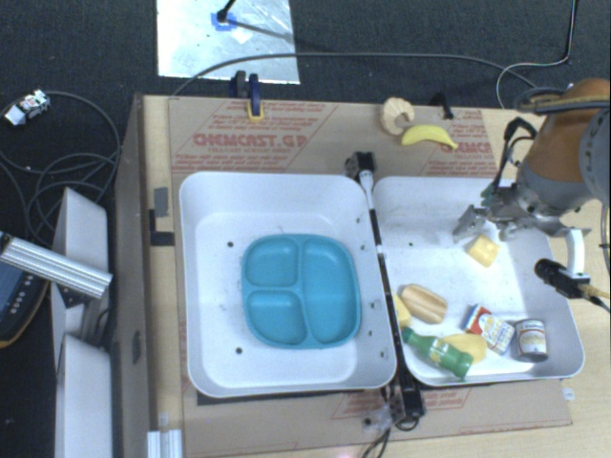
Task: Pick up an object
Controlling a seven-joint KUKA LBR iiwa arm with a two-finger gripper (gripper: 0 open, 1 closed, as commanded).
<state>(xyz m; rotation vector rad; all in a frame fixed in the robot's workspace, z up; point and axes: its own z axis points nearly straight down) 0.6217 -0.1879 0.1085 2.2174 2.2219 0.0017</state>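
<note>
Worktop (286, 127): two white bins side by side.

Left bin (205, 246): a blue divided plate (301, 289) at centre.

Right bin (420, 208): a yellow block (484, 250) at about 1 o'clock; a hot dog (423, 303), green bottle (436, 348), lemon (465, 344), small carton (492, 328) and can (531, 338) heaped from 6 to 4 o'clock, probably slid to the low edge.

Pincer (474, 221): fingers spread narrowly, holding nothing, just above the yellow block, its likely target.

Banana (428, 136): outside the bins, at 12 o'clock.

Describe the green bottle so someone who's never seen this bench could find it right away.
Look in the right bin, the one without the blue plate. Along its near edge lies the green bottle, on its side, beside a hot dog. It is the only green thing there.
</note>
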